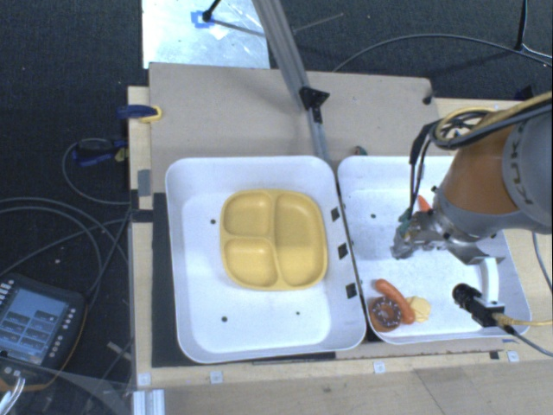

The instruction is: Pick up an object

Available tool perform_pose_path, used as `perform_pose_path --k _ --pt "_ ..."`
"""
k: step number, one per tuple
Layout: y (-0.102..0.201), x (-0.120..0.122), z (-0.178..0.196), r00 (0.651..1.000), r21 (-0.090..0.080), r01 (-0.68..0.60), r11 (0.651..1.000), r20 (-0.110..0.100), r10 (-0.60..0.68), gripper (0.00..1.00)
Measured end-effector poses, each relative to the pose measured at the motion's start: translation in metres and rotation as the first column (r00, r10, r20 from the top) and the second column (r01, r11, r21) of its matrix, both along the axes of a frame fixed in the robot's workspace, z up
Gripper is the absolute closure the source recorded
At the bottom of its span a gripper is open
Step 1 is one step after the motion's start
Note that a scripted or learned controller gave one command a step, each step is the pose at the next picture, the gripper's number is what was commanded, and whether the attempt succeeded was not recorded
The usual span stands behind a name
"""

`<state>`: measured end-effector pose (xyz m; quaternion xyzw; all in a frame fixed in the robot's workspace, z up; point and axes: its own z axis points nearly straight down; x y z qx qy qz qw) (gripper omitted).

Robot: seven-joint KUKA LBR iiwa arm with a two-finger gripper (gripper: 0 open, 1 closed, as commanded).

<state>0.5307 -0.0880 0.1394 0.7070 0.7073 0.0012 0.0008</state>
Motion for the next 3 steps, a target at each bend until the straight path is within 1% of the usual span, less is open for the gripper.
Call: perform_pose_path --k 1,2,3 --pt "-0.006 -0.001 0.062 1.000 -0.002 -0.003 1.000 0.005 0.003 1.00" --pt "-0.010 -0.008 0.118 1.000 -0.002 -0.005 1.000 0.006 0.005 1.00" --pt "-0.010 -0.007 0.143 1.000 -0.001 -0.005 1.000 0.002 0.005 1.00"
